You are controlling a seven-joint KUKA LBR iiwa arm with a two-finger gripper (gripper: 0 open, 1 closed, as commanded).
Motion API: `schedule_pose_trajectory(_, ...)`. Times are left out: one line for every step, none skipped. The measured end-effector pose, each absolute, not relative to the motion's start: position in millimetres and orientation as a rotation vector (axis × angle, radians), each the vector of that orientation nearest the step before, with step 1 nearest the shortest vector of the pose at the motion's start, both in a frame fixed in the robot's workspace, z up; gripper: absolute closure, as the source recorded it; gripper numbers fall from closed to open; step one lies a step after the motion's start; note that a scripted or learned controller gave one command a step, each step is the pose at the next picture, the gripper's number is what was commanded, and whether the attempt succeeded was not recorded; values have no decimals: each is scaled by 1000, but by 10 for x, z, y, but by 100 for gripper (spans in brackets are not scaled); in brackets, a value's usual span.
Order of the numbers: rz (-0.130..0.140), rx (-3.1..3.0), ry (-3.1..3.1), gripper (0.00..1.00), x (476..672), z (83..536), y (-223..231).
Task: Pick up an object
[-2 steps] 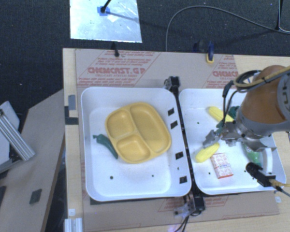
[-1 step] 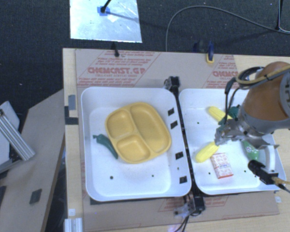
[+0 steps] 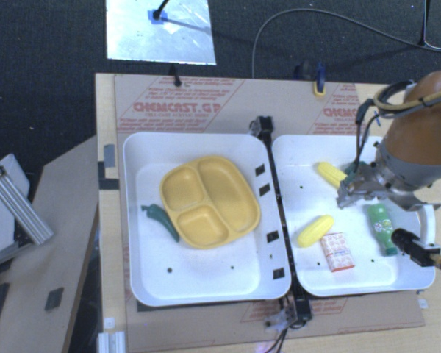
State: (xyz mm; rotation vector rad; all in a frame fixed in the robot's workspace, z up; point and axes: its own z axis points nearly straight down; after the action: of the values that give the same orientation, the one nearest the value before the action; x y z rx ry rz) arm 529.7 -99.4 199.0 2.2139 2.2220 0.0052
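Note:
In the right bin [image 3: 309, 282] lie a yellow corn-like piece [image 3: 328, 172] at the back, a yellow oval piece [image 3: 315, 230] near the middle, a red and white box [image 3: 337, 252] in front and a green bottle [image 3: 382, 228] on the right. My gripper [image 3: 348, 195] hangs low over the right bin, just right of the corn-like piece and left of the green bottle. The grey and orange arm [image 3: 422, 134] above hides part of the bin's right side. I see nothing lifted off the bin floor.
The left bin [image 3: 143, 271] holds a yellow divided plate [image 3: 209, 200] and a dark green pepper-like piece [image 3: 162, 219] at its left. A black divider with clips [image 3: 275, 212] runs between the bins. A black part [image 3: 411, 246] of the arm overhangs the right bin's front right corner.

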Motion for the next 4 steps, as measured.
schedule_pose_trajectory(2, 2216, 2224, 100, 5306, 2061, -995)
schedule_pose_trajectory(4, 2212, 2231, 100, 5290, 2116, -563)
schedule_pose_trajectory(6, 2209, 2234, 100, 5228, 2262, -24)
schedule_pose_trajectory(6, 2208, 2235, 100, 5160, 2349, 563)
